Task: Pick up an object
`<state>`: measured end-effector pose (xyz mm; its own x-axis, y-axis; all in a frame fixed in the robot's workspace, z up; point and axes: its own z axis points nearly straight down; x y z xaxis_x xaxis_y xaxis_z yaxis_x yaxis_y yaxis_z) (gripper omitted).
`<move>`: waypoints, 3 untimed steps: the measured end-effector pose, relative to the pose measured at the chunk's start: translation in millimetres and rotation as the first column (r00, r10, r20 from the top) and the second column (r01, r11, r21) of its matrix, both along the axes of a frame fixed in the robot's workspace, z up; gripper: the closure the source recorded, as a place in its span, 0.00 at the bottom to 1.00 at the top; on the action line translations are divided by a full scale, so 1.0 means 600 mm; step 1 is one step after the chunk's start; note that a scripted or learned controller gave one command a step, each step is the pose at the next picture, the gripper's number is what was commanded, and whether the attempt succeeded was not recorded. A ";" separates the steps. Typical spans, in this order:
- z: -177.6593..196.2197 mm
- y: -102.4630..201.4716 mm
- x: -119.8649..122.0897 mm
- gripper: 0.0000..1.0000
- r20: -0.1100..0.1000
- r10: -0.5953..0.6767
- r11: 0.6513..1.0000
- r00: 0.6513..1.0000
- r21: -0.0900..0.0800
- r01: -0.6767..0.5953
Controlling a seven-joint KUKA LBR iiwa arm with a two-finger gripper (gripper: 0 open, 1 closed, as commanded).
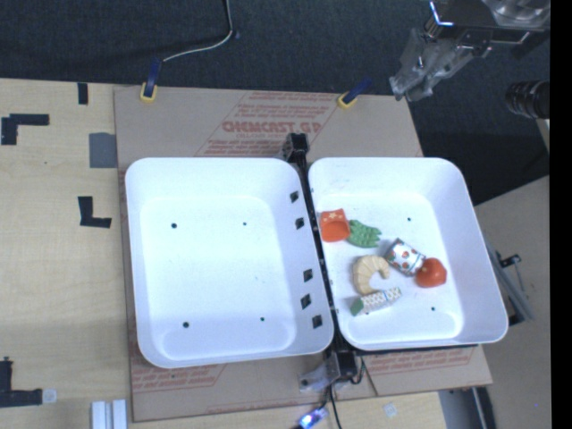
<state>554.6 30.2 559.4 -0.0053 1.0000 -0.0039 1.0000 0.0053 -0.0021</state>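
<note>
The right bin [447, 186] holds several small items: a red block [333, 225], a green leafy piece [364, 234], a tan croissant [368, 273], a small can [405, 256], a red tomato-like piece [432, 273] and a patterned bar [376, 300]. My gripper [413, 80] hangs high above the bench's far right corner, well beyond the right bin's far rim. Its translucent fingers point down and to the left with nothing visible between them.
The left bin [214, 257] lies beside the right one, joined by a black hinge strip [307, 239]. Both rest on a cardboard sheet [259, 123] held by clamps. A white cable [206, 43] runs across the dark floor behind.
</note>
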 end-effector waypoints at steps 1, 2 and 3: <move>0.016 0.001 0.001 1.00 0.000 0.001 1.000 1.000 0.000 -0.001; 0.033 0.001 0.001 1.00 -0.001 0.002 1.000 1.000 -0.001 -0.002; 0.049 0.002 0.002 1.00 -0.002 0.002 1.000 1.000 -0.002 -0.002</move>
<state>555.7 31.2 588.7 -0.0074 1.0000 -0.0053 1.0000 0.0074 -0.0037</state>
